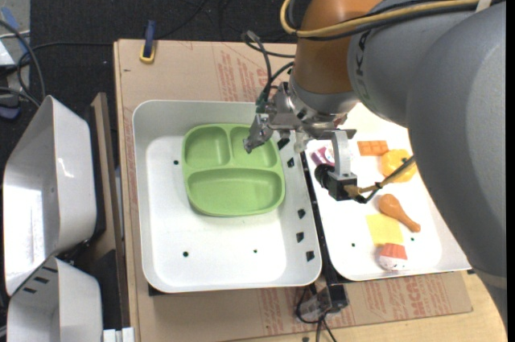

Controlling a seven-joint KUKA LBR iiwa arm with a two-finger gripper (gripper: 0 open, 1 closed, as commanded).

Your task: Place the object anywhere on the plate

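A green divided plate [233, 171] lies in the left white bin [161, 195], towards its back. My gripper [265, 138] hangs over the plate's back right compartment, close to the wall between the two bins. The wrist hides much of it from above. The plate's compartments that I can see look bare. Several toy foods lie in the right bin [426, 252]: an orange cracker [372, 147], a yellow piece [396, 165], a drumstick [397, 210], a yellow block [384, 229], a red and white piece [393, 256] and a pink piece [322, 155] partly hidden by the gripper's mount.
The grey arm [451, 75] with its orange band [334, 18] covers the back of the right bin. A black cable [265, 59] loops off the wrist. Two tilted white bins [40, 187] stand off the bench at the left.
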